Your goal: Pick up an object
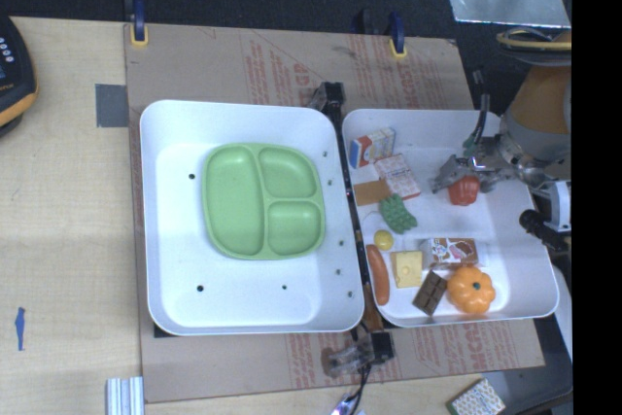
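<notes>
Gripper (pixel 466 172) over the right bin (pixel 530 301), near its far right part; whether its jaws are wide, narrow or closed cannot be told. A red object (pixel 464 191) lies in the bin just beneath the gripper, touching or just beside it. The orange pumpkin (pixel 470 290) lies nearer the camera, well apart.

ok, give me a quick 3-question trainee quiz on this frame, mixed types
1. True or false: the green divided plate lies in the right bin.
2. Multiple choice: what is the gripper closest to? A) orange pumpkin B) red item C) hot dog
3. Fill in: the plate has ___ compartments.

Key
1. False, it lies in the left bin.
2. B
3. Three
</notes>
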Motion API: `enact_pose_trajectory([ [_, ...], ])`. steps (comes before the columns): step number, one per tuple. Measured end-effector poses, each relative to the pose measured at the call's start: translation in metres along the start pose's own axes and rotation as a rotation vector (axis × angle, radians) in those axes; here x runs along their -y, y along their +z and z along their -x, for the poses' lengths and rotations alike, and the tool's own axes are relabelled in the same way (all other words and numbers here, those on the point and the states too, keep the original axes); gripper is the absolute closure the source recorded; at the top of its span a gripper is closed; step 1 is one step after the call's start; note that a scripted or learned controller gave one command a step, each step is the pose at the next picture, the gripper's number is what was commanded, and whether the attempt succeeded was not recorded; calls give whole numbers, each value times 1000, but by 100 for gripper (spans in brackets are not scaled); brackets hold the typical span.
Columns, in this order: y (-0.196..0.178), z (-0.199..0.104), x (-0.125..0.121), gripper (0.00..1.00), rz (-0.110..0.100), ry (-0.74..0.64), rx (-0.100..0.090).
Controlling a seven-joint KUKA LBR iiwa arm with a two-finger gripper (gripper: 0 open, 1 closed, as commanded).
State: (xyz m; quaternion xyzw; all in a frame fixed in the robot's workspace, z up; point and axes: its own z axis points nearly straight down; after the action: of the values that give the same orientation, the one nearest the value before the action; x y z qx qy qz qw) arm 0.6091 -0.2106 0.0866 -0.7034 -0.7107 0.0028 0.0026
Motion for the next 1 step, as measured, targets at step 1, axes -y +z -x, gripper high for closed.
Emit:
enact_pose_trajectory([
  [1,-17,1,-1,100,5,-2,2],
])
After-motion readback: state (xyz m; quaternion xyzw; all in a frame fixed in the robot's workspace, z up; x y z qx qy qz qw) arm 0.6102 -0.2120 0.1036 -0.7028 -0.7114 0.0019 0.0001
